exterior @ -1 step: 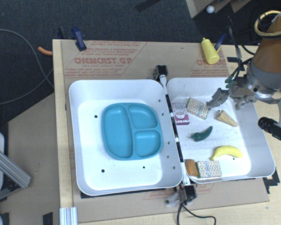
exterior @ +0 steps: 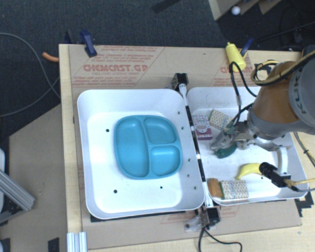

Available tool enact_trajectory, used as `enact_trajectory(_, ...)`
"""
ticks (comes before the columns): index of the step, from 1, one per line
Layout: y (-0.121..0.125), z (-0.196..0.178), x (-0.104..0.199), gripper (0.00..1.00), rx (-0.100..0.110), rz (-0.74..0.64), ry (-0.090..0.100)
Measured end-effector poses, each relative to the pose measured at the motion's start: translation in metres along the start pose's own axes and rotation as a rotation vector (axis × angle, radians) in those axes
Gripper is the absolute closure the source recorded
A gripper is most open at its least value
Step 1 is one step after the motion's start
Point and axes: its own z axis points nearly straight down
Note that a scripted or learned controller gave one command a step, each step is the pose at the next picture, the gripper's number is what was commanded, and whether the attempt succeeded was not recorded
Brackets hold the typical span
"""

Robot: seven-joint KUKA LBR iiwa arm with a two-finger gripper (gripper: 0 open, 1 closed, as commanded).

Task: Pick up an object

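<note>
A dark teal object (exterior: 227,150) is seen in the right bin (exterior: 220,94), directly under the gripper (exterior: 224,142), whose fingers are spread around it without a confirmed hold. A banana (exterior: 249,170) lies nearby, toward the bin's front.

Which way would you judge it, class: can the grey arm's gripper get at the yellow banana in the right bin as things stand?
Probably yes. The yellow banana lies uncovered on the right bin's floor, just below the gripper, with nothing lying between them.
</note>
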Motion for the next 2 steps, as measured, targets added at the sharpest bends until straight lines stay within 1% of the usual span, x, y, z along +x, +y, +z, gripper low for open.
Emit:
enact_trajectory(1,0.000,-0.010,0.000,1.00,-0.002,0.001,0.000)
enact_trajectory(2,-0.011,-0.117,0.037,1.00,-0.001,-0.001,0.000)
